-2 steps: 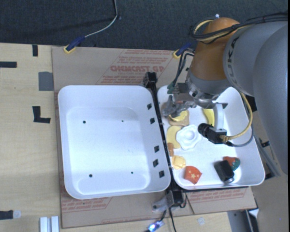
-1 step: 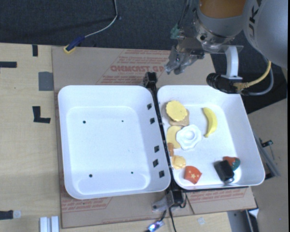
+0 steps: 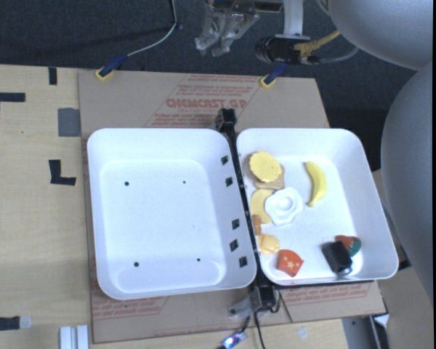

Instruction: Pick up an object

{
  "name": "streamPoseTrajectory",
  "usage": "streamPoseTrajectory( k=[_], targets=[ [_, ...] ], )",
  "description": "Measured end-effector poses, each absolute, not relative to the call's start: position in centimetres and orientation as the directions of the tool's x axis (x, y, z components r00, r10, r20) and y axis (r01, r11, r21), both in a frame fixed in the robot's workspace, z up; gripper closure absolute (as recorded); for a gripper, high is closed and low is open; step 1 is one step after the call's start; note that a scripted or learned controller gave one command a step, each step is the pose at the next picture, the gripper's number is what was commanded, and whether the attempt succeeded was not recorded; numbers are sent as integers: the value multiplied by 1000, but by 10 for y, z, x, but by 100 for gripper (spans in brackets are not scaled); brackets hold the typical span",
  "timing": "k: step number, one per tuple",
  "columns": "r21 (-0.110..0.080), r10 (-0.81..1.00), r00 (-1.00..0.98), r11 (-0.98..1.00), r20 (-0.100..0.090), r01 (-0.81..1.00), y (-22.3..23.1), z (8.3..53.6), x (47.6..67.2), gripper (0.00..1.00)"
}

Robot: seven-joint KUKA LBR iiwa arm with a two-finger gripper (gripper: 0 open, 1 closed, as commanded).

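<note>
Your candidates all sit in the right-hand shallow white plastic bin [image 3: 370, 187], and the easiest to read is the yellow curved toy banana [image 3: 316, 182], which lies alone on bare bin floor in the upper right part, its long axis running roughly up and down the view with a slight bow toward the right. To its left, against the divider between the bins, you have a crowded column: a round yellow-and-tan disc like a toy bun [image 3: 265, 169] at the top, a white fried-egg toy with a yellow yolk [image 3: 283, 206] just below and overlapping a pale yellow slab, then a small orange-yellow lump [image 3: 267, 243] and a red wedge-shaped piece [image 3: 289, 262] near the front wall. In the front right corner sits a black block [image 3: 338, 257] touching a small red-and-teal thing behind it. The left-hand white bin [image 3: 160, 209] carries nothing you can pick. Now look outward to the gripper [image 3: 219, 38]: it hangs at the top of the view, beyond the far edge of the brown cardboard sheet [image 3: 203, 104] that covers the surface, well apart from both bins. The fingers point downward and look slightly parted with nothing between them, though they are blurred, so treat that as a likely reading. Everything you might take lies toward the near side and to the right of the fingers, so I judge that the coming move must carry the arm toward the viewer and across the divider before any descent.
</note>
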State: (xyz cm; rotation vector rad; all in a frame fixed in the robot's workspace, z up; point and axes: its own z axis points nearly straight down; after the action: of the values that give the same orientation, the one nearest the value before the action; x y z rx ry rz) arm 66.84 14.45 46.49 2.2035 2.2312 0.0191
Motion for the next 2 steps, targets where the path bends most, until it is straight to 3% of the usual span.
streamPoseTrajectory(
  k=[1, 2],
  targets=[
    [8, 1000, -3, 3, 1, 1000, 135, 540, 668, 100],
    [-19, 1000, -7, 6, -4, 1000, 237, 308, 665, 100]
  ],
)
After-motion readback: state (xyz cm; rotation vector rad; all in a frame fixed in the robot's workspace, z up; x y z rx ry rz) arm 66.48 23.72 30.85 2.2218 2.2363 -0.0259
